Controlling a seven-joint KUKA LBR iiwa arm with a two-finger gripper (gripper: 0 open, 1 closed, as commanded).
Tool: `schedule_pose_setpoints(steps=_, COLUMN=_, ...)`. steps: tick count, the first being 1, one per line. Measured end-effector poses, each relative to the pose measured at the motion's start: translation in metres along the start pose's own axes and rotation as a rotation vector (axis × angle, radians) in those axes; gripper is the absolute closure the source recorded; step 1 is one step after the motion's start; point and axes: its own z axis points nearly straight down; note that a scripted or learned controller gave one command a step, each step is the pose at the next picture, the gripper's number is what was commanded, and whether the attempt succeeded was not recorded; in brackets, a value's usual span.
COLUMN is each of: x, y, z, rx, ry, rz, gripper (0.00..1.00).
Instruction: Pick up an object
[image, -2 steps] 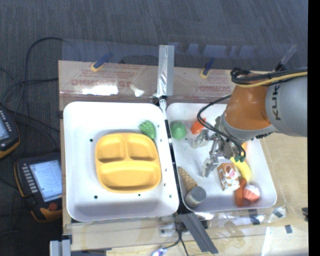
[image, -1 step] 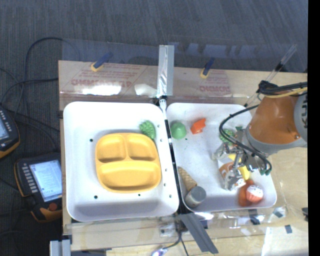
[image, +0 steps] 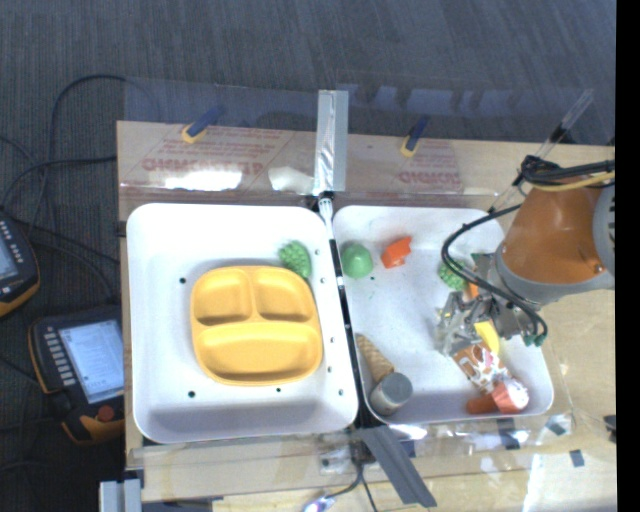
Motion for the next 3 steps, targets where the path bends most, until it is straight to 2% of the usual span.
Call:
schedule_pose_setpoints(steps=1, x=0.009, y=0.020, z=0.009, rx=0.000, ry=0.002, rz=0.358, gripper=1.00)
schedule_pose_setpoints(steps=2, x=-0.089, y=0.050, z=-0.108, rx=-0.008, ry=0.014, rz=0.358, gripper=1.00)
schedule_pose_setpoints(steps=3, x=-0.021, y=0.037, z=0.010, rx=-0.008, ry=0.005, rz=0.151, gripper=1.00)
